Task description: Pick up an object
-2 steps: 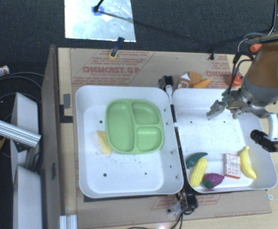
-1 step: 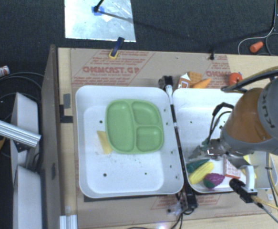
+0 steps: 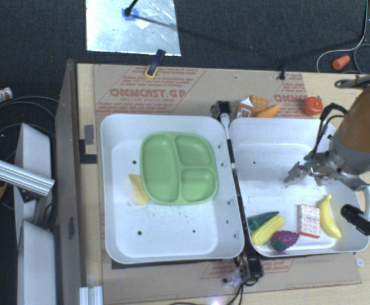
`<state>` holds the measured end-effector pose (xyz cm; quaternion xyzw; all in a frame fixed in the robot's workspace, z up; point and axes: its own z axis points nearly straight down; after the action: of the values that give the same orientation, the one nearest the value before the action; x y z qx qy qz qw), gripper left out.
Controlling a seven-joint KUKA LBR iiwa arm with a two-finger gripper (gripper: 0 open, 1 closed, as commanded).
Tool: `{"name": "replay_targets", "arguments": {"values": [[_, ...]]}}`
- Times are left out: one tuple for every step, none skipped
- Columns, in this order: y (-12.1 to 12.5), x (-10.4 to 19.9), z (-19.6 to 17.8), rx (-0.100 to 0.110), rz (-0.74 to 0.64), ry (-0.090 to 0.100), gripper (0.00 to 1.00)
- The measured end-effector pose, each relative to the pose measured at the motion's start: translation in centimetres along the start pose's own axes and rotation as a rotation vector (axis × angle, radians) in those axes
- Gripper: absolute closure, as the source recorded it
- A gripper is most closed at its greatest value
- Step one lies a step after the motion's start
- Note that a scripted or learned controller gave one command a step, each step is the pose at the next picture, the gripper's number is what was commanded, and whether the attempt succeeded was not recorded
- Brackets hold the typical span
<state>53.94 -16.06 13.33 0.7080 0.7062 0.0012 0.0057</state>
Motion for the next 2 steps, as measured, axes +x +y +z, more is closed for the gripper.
{"name": "replay_targets", "arguments": {"values": [[-5.1,-3.6,4.9,0.01,-0.002,0.013,0.0],[-4.8,-3.6,3.7,0.007,-0.006,0.007,1.0]]}}
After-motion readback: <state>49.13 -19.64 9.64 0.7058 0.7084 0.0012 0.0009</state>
